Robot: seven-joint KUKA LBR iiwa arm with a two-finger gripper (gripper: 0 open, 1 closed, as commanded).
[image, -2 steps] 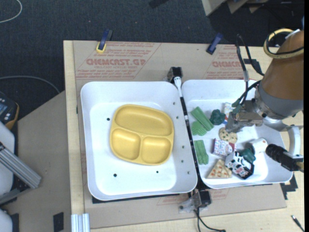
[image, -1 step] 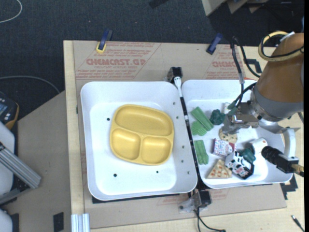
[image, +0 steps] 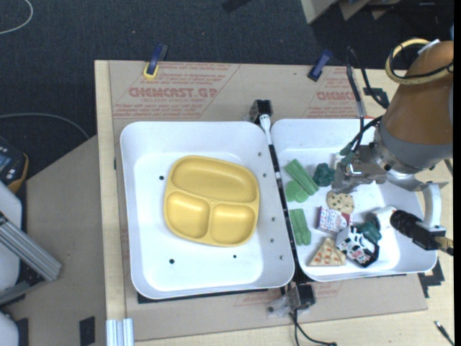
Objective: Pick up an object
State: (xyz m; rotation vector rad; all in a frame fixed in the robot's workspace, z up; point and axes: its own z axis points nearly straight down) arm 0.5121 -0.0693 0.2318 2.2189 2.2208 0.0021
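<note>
My gripper [image: 348, 173] hangs low over the right bin [image: 317, 139], near its middle. Just left of it lies a dark green toy [image: 323, 173], and a speckled cracker [image: 340, 200] sits directly below it. Three light green pieces [image: 298, 176] lie along the bin's left side. Further forward are a small red and white packet [image: 332, 220], a pizza slice [image: 328, 253], a black and white cow toy [image: 356, 248] and a teal piece [image: 371, 229]. Nothing is visibly held.
The left bin [image: 144, 193] holds a yellow divided plate [image: 211, 199]. The grey and orange arm [image: 421, 114] covers the right bin's far right side. Clamps stand at the bench's back edge [image: 153, 62].
</note>
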